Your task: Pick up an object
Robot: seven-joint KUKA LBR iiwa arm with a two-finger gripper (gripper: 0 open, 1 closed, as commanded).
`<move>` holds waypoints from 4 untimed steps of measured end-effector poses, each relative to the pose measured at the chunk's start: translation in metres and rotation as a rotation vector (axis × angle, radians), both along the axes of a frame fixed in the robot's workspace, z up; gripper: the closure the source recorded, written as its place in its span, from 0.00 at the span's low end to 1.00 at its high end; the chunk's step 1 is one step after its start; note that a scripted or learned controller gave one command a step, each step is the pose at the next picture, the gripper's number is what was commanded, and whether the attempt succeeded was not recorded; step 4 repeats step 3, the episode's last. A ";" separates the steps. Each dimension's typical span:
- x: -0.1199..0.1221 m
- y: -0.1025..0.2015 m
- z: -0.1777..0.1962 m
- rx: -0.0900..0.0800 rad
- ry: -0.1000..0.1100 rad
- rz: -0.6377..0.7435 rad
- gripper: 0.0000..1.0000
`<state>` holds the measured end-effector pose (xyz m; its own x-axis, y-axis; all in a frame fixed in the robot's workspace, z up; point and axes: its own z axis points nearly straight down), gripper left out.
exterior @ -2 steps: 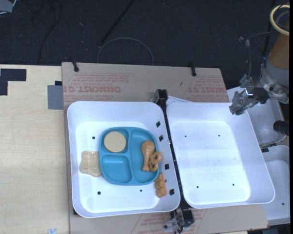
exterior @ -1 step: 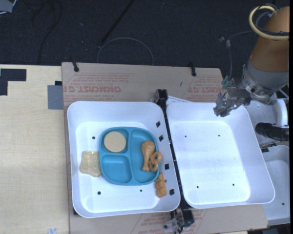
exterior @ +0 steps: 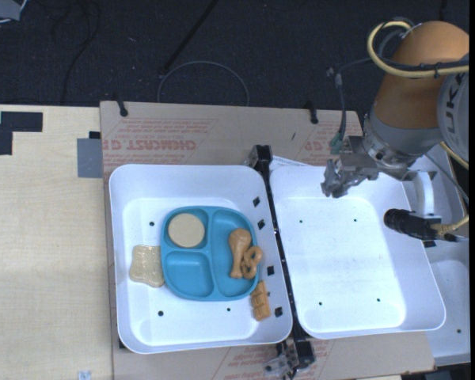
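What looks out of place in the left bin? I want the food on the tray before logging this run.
Two pieces lie off the blue tray: a pale piece touching its left edge, and a small brown piece on the bin floor at its lower right corner. The gripper is over the right bin.

Two shallow white bins sit side by side on a cardboard sheet (exterior: 190,129) printed with reddish lettering: the left bin (exterior: 134,184) and the right bin (exterior: 416,303), joined along a black divider strip (exterior: 271,228). The sheet lies on a pale wooden bench (exterior: 39,244) bearing black marks (exterior: 12,129) and a grey square (exterior: 88,156). Behind the bench, thin cables (exterior: 202,74) loop across a dark floor.
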<state>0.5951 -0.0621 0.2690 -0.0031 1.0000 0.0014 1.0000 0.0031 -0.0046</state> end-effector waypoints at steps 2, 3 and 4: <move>0.000 0.096 -0.036 0.000 0.001 0.000 1.00; 0.009 0.153 -0.047 0.000 -0.001 0.001 1.00; 0.009 0.153 -0.047 0.000 -0.001 0.001 1.00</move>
